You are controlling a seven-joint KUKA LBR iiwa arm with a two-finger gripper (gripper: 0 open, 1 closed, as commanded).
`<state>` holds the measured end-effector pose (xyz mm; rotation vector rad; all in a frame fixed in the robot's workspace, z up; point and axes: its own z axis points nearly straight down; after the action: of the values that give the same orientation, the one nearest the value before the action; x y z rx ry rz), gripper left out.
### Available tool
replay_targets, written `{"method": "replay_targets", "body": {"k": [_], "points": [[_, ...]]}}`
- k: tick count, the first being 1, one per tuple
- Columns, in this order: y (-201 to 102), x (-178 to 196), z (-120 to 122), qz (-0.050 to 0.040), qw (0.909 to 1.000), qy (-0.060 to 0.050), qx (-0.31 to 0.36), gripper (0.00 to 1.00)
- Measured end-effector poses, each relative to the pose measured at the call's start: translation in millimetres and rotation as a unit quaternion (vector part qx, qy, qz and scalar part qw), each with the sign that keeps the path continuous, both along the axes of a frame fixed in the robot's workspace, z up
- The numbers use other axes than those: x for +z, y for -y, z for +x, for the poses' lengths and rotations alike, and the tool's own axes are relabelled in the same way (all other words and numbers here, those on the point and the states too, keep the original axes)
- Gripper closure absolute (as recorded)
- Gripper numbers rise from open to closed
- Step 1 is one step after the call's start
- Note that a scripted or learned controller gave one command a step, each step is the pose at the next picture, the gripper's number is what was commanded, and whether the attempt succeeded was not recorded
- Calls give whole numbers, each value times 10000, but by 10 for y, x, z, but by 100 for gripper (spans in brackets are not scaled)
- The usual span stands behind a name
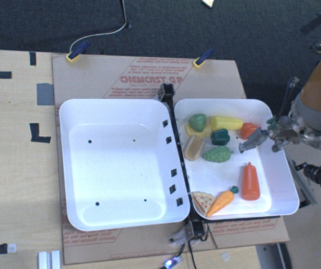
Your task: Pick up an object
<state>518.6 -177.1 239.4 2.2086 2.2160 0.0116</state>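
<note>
Right bin (280, 206) holds the toy food; left bin (115, 161) sits beside it on the table (14, 150). Gripper (249, 143) hangs over the right bin's 2 o'clock area, just beside the red piece (249, 129). Whether the jaws are open can't be told, and nothing visibly sits between them.

Candidates:
- yellow piece (225, 121) at 12 o'clock
- dark green pepper (220, 136) and green lumpy piece (217, 154), centre
- orange bottle (250, 181), 4 o'clock
- carrot (221, 202), 6 o'clock

All look like hollow plastic: light, stiff, smooth, likely slippery. Best bet is probably the orange bottle, which lies apart from the others; grip it across its narrow width, mid-body. The clustered pieces risk nudging neighbours.
</note>
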Motion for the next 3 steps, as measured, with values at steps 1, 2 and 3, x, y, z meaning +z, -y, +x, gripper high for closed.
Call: {"method": "replay_targets", "body": {"k": [1, 2, 3], "points": [[317, -1250, 120, 27, 9999, -127, -22, 0], [199, -1568, 767, 13, 10000, -69, 2, 0], [419, -1577, 1316, 67, 9997, -214, -14, 0]]}}
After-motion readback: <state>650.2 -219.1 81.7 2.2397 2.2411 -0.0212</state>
